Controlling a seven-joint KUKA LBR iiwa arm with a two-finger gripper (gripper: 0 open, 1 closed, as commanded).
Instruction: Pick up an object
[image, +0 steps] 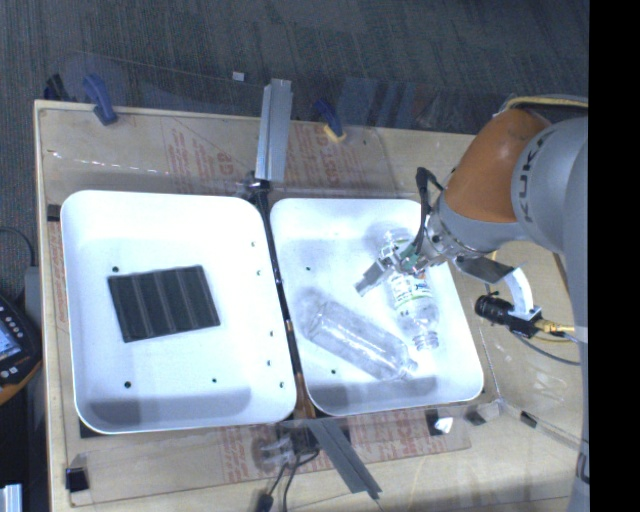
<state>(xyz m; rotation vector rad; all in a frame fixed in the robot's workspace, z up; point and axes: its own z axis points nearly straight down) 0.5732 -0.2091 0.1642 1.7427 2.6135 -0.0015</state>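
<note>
Two clear plastic bottles lie in the right bin (300, 250). One with a white and green label (412, 300) lies along the bin's right side, cap end toward the front. The other, label-free bottle (355, 340) lies slantwise across the bin's front half. My gripper (393, 266) reaches in from the right and hangs low over the far end of the labelled bottle, touching or nearly touching it. Its tip blends with the clear plastic. A black ribbed rectangular pad (163, 302) lies flat in the middle of the left bin (90, 220).
The two bins meet at a central divider (280, 300) with a grey metal post (272, 130) behind it. The arm's orange band (495, 160) and grey link stand over the bench to the right of the right bin.
</note>
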